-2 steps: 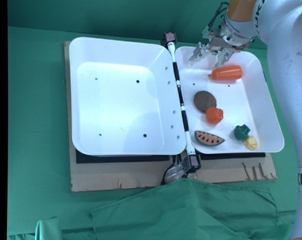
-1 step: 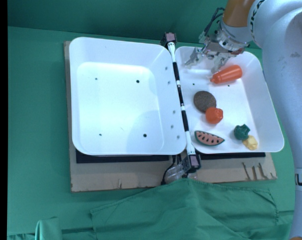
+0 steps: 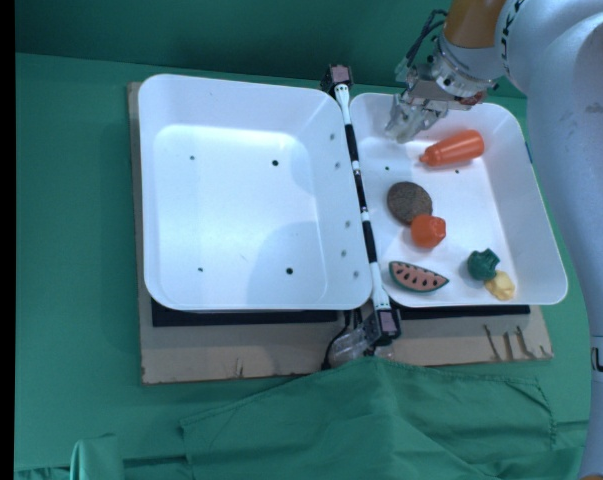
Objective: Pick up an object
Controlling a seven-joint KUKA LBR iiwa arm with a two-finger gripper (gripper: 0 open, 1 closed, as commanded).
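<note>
The right bin [image 3: 526, 223] holds several toy foods: an orange carrot-like piece [image 3: 453, 148] at the back, a brown round patty [image 3: 409, 200], a small orange-red piece [image 3: 428, 231], a watermelon slice [image 3: 417, 276], a dark green piece [image 3: 483, 263] and a yellow piece [image 3: 500, 287]. My gripper [image 3: 408, 124] hangs over the back left part of the right bin, just left of the carrot-like piece. Its fingers are slightly apart with nothing between them.
The left bin [image 3: 171, 218] lies beside the right one, with a black and white divider rail [image 3: 359, 193] between them. Green cloth [image 3: 381, 423] bunches up at the front. The grey arm [image 3: 581, 118] runs down the right side.
</note>
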